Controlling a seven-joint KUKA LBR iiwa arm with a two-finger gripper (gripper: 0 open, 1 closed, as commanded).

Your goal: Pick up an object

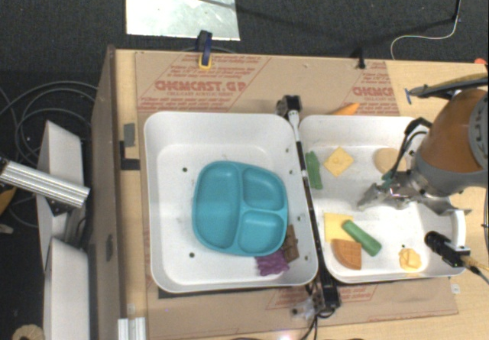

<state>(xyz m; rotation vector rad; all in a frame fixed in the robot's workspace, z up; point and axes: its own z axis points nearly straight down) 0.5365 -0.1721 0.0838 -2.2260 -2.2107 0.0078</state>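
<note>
My gripper point(381, 195) hangs low over the middle of the right bin point(367, 126), above bare white floor, and I see nothing in it. Around it lie a tan round piece point(386, 157) just behind, a yellow square slice point(338, 161) to the back left, a green stick point(312, 170) along the left wall, a yellow block point(331, 224) and a green cylinder point(361, 238) in front left, an orange wafer point(348, 255) by the front wall, and a small yellow lump point(410, 258) at front right.
The left bin point(176, 140) holds a teal divided plate point(241, 207), with a purple piece point(269, 263) and a brown piece point(291, 247) at its front right corner. An orange carrot-like item point(346, 109) lies on the cardboard behind the right bin.
</note>
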